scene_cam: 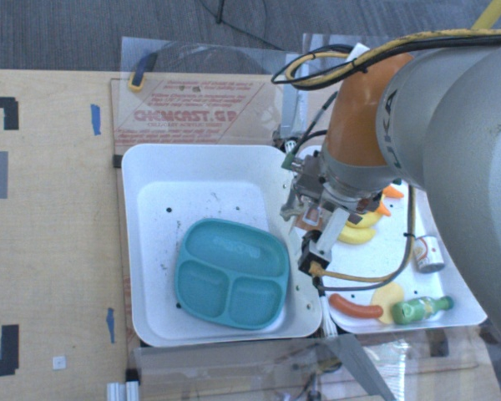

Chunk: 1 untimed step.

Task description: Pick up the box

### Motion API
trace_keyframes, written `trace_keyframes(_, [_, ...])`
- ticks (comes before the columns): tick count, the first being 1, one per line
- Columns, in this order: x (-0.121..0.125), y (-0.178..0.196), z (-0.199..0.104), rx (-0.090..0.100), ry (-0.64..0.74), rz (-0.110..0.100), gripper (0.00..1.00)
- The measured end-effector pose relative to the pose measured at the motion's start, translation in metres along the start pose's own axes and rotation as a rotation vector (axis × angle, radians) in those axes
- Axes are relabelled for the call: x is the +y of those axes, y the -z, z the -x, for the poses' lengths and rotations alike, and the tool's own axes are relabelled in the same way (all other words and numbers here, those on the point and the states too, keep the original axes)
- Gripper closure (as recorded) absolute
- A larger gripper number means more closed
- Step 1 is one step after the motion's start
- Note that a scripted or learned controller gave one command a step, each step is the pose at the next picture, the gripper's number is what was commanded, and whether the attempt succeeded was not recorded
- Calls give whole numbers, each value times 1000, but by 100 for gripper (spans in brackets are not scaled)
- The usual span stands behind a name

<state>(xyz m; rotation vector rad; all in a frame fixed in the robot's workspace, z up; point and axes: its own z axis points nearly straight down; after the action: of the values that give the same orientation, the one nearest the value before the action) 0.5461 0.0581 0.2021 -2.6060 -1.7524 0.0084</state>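
While the gripper (306, 210) hangs over the rim between the two white bins (202, 154), the wrist hides whether it is open or closed. Close against it shows a small reddish-brown patch, possibly the box (313, 218), mostly hidden. A teal divided plate (231, 274) lies below-left of it, and a banana (356, 234) lies just to its right.

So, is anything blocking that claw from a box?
Cannot tell: the arm hides much of the right bin, where a box could lie. The gripper hangs by the bins' shared wall, beside a banana.
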Motion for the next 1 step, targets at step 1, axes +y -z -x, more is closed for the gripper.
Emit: trace_keyframes(1, [-32,7,-50,0,35,1,100])
